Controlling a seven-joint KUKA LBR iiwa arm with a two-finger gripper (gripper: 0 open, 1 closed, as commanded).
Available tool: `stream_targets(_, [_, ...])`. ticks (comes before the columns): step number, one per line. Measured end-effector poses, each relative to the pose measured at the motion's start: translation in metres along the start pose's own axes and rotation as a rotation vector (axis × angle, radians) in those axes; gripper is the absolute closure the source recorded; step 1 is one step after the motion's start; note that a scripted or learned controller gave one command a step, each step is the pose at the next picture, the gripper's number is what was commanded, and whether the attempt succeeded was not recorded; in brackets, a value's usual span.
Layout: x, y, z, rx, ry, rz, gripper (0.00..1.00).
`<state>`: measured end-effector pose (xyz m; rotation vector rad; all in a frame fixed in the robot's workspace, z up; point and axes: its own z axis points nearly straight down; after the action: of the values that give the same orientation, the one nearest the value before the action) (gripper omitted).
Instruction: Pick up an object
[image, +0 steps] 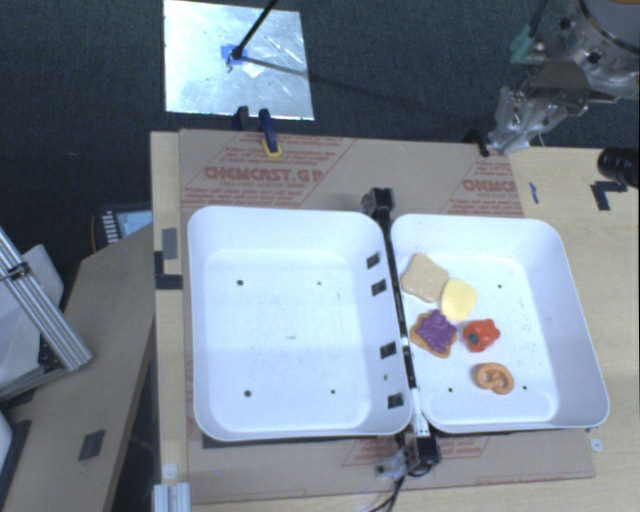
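Bins (290, 225): smooth white plastic, slight sheen.
Bench (560, 170): pale matt wood.
Sheet under bins (300, 165): brown printed cardboard.
Plate on floor (200, 60): shiny, metallic-looking.
Floor (80, 100): dark, rough carpet.

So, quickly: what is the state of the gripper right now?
Gripper: up beyond the right bin, nothing held; open or closed cannot be told.

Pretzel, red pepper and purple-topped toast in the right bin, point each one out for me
pretzel (494, 378), camera view, on its ring
red pepper (481, 334), camera view, middle of its red body
purple-topped toast (435, 332), camera view, on the purple top
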<state>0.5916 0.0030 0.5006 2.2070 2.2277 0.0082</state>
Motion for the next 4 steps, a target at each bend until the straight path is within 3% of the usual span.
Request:
stream_targets(1, [0.068, -0.019, -0.037, 0.002, 0.003, -0.002, 1.0])
stream_targets(2, [0.151, -0.046, 0.007, 0.011, 0.003, -0.004, 1.0])
stream_targets(3, [0.18, 0.034, 0.121, 0.013, -0.001, 0.003, 1.0])
stream_targets(4, [0.108, 0.001, 0.077, 0.003, 0.0, 0.015, 1.0])
